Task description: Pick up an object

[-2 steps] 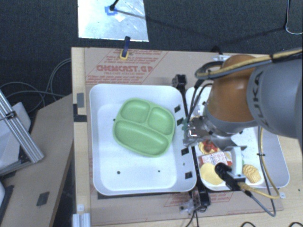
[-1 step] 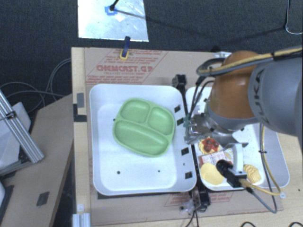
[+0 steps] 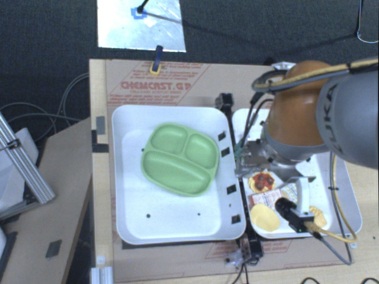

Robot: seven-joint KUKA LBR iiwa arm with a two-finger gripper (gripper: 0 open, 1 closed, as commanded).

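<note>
The arm reaches down into the right bin (image 3: 353, 209), and its orange band and grey wrist cover most of the bin's back half. My gripper (image 3: 250, 165) is low at the bin's left wall, just above a round red and yellow piece (image 3: 262, 182). A yellow lump (image 3: 266, 218) lies at the bin's front left. A small pale packet (image 3: 285, 194) sits between them, and another yellowish bit (image 3: 319, 218) lies at the front right. Nothing shows between the gripper and any of these.
The left bin (image 3: 130, 218) holds a green divided plate (image 3: 179, 158) lying flat near its middle. Black clips line the wall between the two bins (image 3: 232, 176). A cardboard sheet (image 3: 160, 81) lies behind the bins.
</note>
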